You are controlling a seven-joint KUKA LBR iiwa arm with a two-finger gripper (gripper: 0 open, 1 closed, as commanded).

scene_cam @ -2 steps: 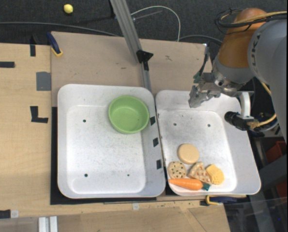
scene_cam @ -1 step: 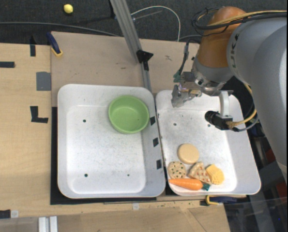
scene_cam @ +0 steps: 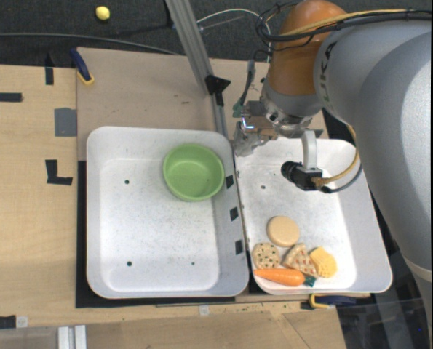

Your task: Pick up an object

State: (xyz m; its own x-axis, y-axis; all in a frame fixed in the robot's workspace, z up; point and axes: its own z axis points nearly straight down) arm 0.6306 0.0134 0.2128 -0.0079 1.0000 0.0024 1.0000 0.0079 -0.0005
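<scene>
A green bowl (scene_cam: 193, 171) sits upright in the left bin (scene_cam: 114, 217), near its far right corner. In the right bin (scene_cam: 347, 217), several toy foods cluster at the near edge: a round tan biscuit (scene_cam: 283, 231), a waffle-patterned cracker (scene_cam: 265, 255), a pizza-like wedge (scene_cam: 298, 258), a yellow-orange piece (scene_cam: 323, 262) and a carrot (scene_cam: 280, 276). My gripper (scene_cam: 247, 139) hangs over the far left corner of the right bin, close to the divider between the bins. It is right of the bowl and well away from the foods, and nothing shows in it.
A slanted grey pole (scene_cam: 191, 42) rises behind the bins, its base by my gripper. A black fitting with a yellow cable (scene_cam: 303, 174) hangs from the wrist over the right bin. A small yellow ball (scene_cam: 102, 12) lies on the dark floor at far left.
</scene>
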